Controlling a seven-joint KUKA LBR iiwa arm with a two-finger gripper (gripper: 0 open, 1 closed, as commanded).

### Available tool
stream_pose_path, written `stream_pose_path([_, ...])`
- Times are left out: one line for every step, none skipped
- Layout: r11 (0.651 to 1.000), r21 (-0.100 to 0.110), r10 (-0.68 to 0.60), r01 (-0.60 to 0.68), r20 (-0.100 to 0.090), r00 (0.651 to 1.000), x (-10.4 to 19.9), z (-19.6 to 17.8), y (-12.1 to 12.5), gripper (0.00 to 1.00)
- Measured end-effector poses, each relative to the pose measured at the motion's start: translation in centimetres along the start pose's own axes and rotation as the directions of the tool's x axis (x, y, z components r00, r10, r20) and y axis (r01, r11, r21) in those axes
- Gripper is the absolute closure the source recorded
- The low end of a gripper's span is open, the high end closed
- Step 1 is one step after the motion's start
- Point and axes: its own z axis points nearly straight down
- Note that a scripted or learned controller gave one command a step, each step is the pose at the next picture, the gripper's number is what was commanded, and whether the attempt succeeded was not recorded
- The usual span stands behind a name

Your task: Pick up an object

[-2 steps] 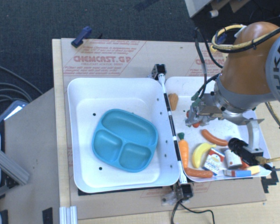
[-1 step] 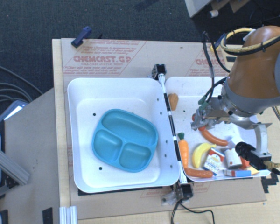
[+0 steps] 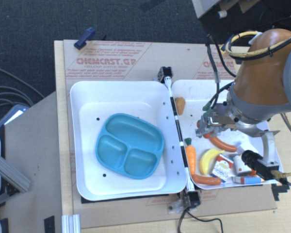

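White plastic forms the two bins; the left bin [image 3: 82, 130] holds a blue tray [image 3: 130, 145], and the right bin [image 3: 194, 89] holds the toy food. The gripper [image 3: 207, 124] is seen low over the right bin, beside a red sausage [image 3: 222, 142], with a banana [image 3: 208, 160], a carrot [image 3: 190, 158], a second sausage [image 3: 206, 180], a small carton [image 3: 222, 168] and a brown piece [image 3: 179, 106] lying around it. Whether anything is clasped cannot be told, as the tool's tip is hidden by its own body. The reach-and-descend step is judged to be in hand, the red sausage being the likeliest target. A settled closure on one item, clear of its close neighbours, is called for next, then a straight lift. The bins are set on a cardboard-covered bench [image 3: 111, 62] printed in red, a blue clip [image 3: 84, 38] lies at its far edge, and dark carpet [image 3: 29, 28] with cables [image 3: 9, 91] is seen beyond.
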Motion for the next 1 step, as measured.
stream_pose_path([1.0,0.0,0.002,-0.002,0.0,1.0,-1.68,0.12,-0.01,1.0])
